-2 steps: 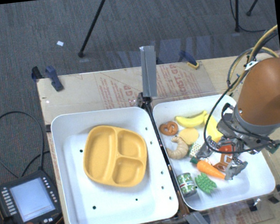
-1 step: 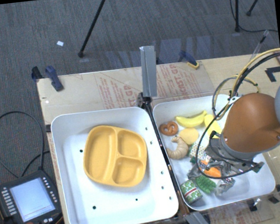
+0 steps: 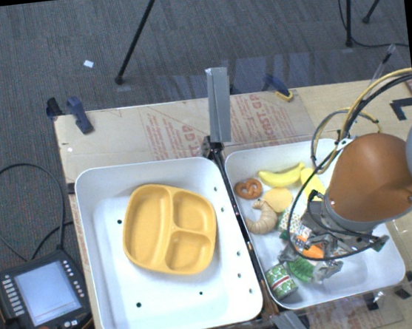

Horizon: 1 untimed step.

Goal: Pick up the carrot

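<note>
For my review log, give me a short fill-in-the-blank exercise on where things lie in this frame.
1. The yellow divided plate lies in the ____ bin.
2. The banana lies in the ____ bin.
3. The pretzel lies to the ____ of the banana in the view.
4. The plate has ____ compartments.

Missing words: left; right; left; three

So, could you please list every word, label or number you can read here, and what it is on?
Red print on the cardboard under the bins: lettering, turned sideways and too blurred to read.
Pendant screen: lit, no characters legible.
Green can label: too small to read.
Nothing else carries text.
</note>
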{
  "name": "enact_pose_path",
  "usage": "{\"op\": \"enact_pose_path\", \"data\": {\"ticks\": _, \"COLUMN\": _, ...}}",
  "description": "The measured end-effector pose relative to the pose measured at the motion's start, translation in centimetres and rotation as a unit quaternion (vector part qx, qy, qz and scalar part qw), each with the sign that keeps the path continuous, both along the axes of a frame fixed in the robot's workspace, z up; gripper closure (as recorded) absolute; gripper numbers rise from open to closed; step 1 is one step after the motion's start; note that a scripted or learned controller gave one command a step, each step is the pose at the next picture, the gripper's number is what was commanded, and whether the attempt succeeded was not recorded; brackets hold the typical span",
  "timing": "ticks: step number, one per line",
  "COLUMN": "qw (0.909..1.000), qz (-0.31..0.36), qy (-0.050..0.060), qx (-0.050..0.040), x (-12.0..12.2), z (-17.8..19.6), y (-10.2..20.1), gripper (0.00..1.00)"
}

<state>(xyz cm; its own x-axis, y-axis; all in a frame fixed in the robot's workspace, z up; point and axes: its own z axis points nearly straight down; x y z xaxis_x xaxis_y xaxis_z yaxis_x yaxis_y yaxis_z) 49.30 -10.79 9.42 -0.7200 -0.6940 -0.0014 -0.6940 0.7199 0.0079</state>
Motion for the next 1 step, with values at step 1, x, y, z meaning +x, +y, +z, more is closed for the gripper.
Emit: {"op": "enact_pose_path", "data": {"ticks": 1, "qw": 0.9982, "qz": 0.06, "qy": -0.003, "qx": -0.0016, "x": -0.21, "z": 0.68, "y": 0.21, "gripper": 1.0}}
